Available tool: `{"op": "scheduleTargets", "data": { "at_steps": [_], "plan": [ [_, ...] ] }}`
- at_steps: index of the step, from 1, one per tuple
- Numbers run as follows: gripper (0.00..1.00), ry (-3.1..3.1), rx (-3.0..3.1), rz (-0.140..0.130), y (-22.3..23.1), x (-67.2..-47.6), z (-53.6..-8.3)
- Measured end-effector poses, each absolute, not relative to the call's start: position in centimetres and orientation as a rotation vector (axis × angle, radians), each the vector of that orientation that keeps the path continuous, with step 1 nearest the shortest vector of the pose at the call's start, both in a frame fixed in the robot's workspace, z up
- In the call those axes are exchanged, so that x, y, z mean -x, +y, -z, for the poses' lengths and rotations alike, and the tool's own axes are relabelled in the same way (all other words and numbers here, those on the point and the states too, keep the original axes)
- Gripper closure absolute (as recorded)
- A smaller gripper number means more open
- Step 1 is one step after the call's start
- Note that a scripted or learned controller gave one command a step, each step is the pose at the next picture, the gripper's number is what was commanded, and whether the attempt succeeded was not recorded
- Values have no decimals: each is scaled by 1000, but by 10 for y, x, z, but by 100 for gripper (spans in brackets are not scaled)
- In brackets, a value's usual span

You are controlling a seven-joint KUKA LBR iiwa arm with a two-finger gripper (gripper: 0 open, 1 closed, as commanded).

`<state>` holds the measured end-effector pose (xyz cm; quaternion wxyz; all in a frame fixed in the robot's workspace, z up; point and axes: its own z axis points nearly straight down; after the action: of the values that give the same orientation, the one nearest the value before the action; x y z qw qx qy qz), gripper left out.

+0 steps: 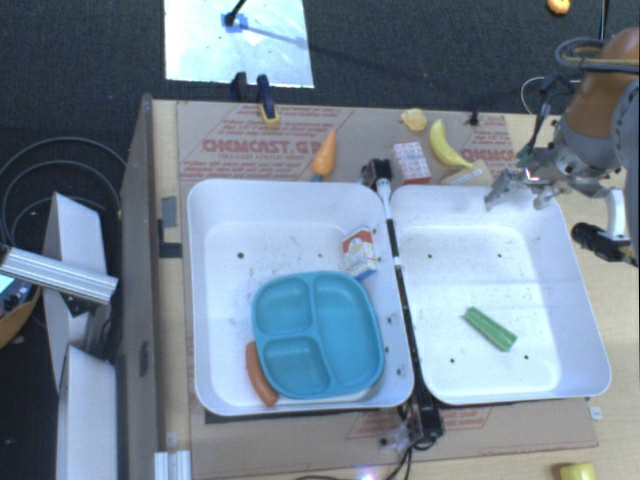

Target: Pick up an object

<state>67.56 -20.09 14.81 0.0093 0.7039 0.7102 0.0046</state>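
One green stick (489, 329) waits alone in the right bin (575, 268).
You should lower the gripper (516, 186) squarely over it; whether its jaws are parted I cannot tell.

Count per type:
- white bins: 2, left bin (205, 268) and right bin (570, 298), side by side
- blue divided tray (317, 334): 1, three compartments, in left bin
- small red-and-white carton (360, 253): 1, in left bin
- orange sausage-shaped item (260, 373): 1, in left bin by the tray
- green stick-shaped block (489, 328): 1, in right bin
- toy carrot (324, 153): 1, on the board behind the bins
- banana (445, 146): 1, same board
- small printed box (411, 161): 1, beside the banana
- small yellow lump (414, 119): 1, type unclear
- small orange ball-like item (558, 4): 1, on the dark floor
- yellow item (577, 471): 1, cut off at the bottom edge
- arm with gripper (520, 183): 1
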Motion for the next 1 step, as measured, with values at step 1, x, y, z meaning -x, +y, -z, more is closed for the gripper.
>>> {"op": "scheduleTargets", "data": {
  "at_steps": [1],
  "plan": [
    [0,2220,-2224,2,-208,-601,-163]
  ]
}}
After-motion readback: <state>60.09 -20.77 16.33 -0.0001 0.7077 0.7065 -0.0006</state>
